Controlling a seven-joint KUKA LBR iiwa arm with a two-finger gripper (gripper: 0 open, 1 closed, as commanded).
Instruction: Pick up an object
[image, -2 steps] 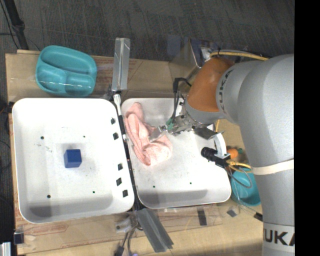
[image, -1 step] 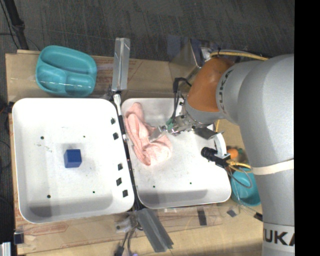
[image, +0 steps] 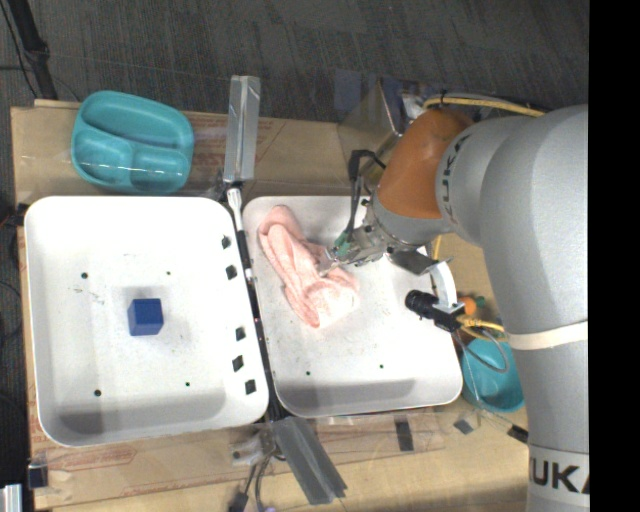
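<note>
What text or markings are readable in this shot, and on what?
"UK": white letters on the grey arm at the lower right, cut off by the picture's edge, so the word is incomplete.
No readable text on the two white bins, the blue cube, the pink cloth or the teal tray.

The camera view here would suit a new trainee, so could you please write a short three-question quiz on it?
1. True or false: the blue cube lies in the left bin.
2. Which bin holds the pink cloth? A) left bin B) right bin
3. Fill in: the gripper is at the cloth's ____ edge as seen in this view.

Key: 1 true; 2 B; 3 right.
</note>
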